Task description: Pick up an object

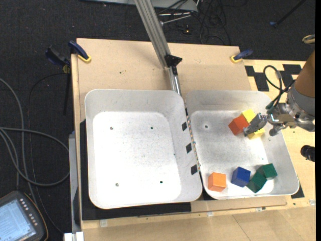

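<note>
In the right bin, a yellow block leans against a red-orange block near the far right side. My gripper hangs just to the right of them, low over the bin floor. It is open, its left finger touching or overlapping the yellow block's right edge, with a sliver of yellow showing below it. Nothing is clearly held between the fingers. Along the bin's near edge lie an orange block, a blue block and two green blocks.
The left bin sits beside the right one, with a raised divider rim between them. A metal pole slants in from the top. Clamps hold the wooden board's far corners.
</note>
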